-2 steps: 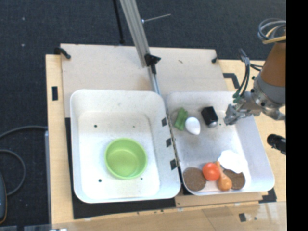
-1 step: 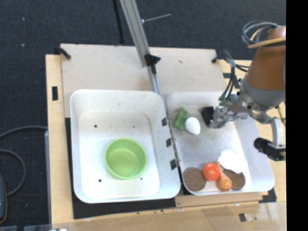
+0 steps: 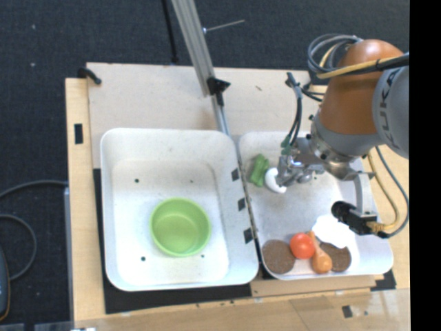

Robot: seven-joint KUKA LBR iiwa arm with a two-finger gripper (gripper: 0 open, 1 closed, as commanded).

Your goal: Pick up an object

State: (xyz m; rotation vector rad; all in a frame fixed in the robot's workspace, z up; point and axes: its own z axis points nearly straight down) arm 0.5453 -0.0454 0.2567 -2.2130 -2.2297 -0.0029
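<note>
I read partial grey lettering "KUK" on the arm, running vertically down its grey casing, cut off at the frame edge. No other legible text, labels or numbers from here.

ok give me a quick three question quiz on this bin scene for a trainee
1. True or false: the green bowl lies in the left bin.
2. Which thing lies nearest the pincer? A) the tomato B) the green piece C) the bowl
3. Fill in: the two brown discs lie along the right bin's ____ edge in the camera view.

Key:
1. True.
2. B. The green piece lies just left of the pincer, by the wall between the bins.
3. Bottom, with the tomato and an orange piece between them.
</note>
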